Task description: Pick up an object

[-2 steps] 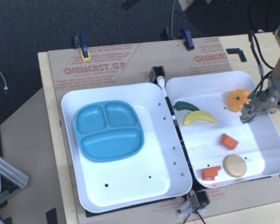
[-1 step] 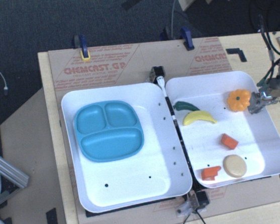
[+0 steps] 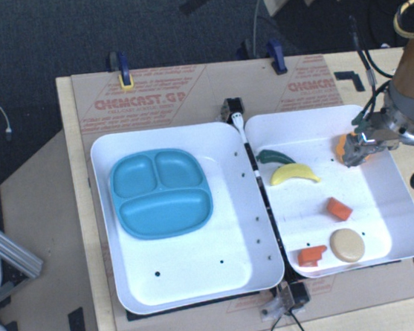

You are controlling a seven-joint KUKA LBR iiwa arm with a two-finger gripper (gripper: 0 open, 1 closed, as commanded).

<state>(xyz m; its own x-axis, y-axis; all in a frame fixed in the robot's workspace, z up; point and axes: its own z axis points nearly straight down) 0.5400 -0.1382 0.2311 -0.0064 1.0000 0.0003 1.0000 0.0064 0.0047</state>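
Orange thing [image 3: 342,147] showing at our fingers [image 3: 354,152], right bin [image 3: 395,175]; grip we cannot tell. Banana [image 3: 294,175], tan disc [image 3: 347,246] lie apart.

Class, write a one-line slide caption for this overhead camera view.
Gripper hovers at the right bin's far edge near an orange item; banana and blocks lie inside, blue tray in left bin.

Red "CHEMCAST GP" print, partly cut off, on the brown board [image 3: 182,81].
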